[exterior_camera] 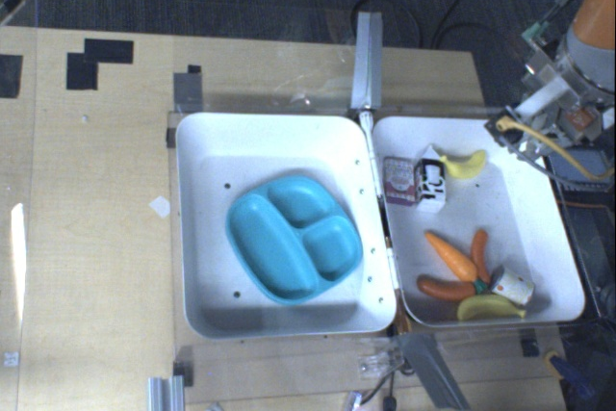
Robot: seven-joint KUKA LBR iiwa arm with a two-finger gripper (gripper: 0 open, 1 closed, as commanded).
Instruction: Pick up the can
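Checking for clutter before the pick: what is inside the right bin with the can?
Right bin: can lying by a black-and-white carton, two bananas, carrots. Whatever lies beneath them is hidden.

Arm at upper right; tool (pixel 508 128) low, pointing left

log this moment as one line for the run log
phase: pre-grasp | end effector: over right bin's upper right rim | can: on its side, right bin, upper left, beside divider | held: nothing seen | tray: left bin
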